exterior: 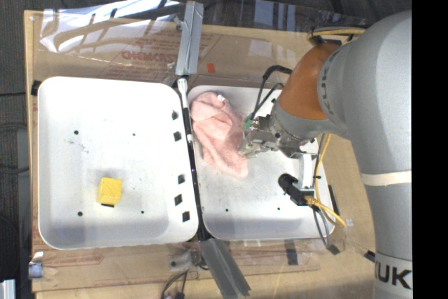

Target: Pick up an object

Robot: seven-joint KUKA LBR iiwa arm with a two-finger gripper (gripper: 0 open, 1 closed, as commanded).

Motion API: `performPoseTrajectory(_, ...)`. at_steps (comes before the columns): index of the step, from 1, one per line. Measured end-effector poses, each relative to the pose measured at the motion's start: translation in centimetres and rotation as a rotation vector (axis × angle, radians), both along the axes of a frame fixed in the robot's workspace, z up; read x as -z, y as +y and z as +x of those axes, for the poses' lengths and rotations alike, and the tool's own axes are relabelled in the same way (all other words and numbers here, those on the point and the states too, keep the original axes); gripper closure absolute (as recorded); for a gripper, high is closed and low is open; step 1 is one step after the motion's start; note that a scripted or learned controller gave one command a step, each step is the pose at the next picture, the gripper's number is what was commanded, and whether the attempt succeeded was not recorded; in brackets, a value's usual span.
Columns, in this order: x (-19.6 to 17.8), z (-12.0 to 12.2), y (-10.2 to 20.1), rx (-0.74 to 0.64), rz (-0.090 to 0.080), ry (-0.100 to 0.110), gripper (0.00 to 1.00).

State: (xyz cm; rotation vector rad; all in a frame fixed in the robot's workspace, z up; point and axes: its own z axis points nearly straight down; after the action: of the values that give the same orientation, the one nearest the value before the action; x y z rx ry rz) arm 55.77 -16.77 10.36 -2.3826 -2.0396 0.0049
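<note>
Camera view: my pincer (pixel 250 141) low in right white plastic bin (pixel 231 220), at right edge of crumpled pink cloth (pixel 217 133) lying along bin's left wall, toward far-left corner. Fingers' spread: cannot tell, wrist hides them. Judged step: reaching for grasp, cloth not seen held. Next move calls for firm closing on fold, then straight lift. Small yellow block (pixel 110 191) sits in left white bin (pixel 63 91), near front-left corner. Writing: "UK" on arm base; faint red print on bench's far edge, unreadable.

You're looking at a soft, fuzzy pink cloth (pixel 217 133) in smooth, matt white plastic bins (pixel 91 234); there's a spongy yellow block (pixel 110 191), a pale wooden bench (pixel 231 38), and the arm's glossy grey shell (pixel 381 101).
</note>
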Motion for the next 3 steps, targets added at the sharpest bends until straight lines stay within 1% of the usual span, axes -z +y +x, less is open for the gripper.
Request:
performPoseTrajectory(1,-1.4,1.0,-3.3,-0.380,-0.001,-0.005,1.00)
performPoseTrajectory(2,-8.9,6.0,-4.3,-0.533,-0.001,-0.006,1.00)
performPoseTrajectory(3,-10.7,10.0,-3.0,-0.410,-0.002,-0.007,1.00)
